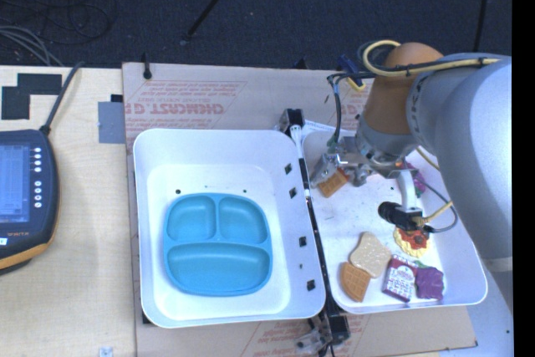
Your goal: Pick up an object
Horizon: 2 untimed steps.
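The tool [337, 169] is clamped on a brown cracker [332, 184], long axis tilted up-right.

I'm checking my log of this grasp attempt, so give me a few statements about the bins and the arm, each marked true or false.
1. The blue divided plate lies in the left bin. True.
2. The gripper is over the left bin. False: it is over the right bin, near its upper left corner.
3. A small brown block sits right at the gripper. True, though whether it is gripped cannot be told.
4. The slice of toast lies on the blue divided plate. False: it lies in the right bin, beside a waffle-like piece.
5. A purple piece lies near the right bin's lower edge. True.
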{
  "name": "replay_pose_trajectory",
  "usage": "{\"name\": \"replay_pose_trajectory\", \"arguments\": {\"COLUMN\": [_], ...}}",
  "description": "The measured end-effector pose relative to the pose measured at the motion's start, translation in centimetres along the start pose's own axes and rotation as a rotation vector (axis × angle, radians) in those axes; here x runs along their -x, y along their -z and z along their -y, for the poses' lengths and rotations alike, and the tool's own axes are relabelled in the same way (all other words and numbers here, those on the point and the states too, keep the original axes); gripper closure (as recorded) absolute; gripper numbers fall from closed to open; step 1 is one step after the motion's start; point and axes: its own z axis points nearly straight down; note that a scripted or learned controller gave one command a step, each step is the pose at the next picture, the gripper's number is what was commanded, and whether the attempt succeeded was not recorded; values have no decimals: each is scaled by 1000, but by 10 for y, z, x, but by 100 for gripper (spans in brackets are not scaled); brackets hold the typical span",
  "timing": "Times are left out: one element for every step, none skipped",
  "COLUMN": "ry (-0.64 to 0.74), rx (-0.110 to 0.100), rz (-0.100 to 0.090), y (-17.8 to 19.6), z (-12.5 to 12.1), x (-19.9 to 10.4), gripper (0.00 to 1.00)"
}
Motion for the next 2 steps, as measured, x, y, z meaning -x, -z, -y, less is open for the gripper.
{"name": "replay_pose_trajectory", "arguments": {"ry": [2,-8], "rx": [-2,6], "rz": [0,3], "y": [14,67], "z": [0,42], "x": [1,53], "gripper": [100,100]}}
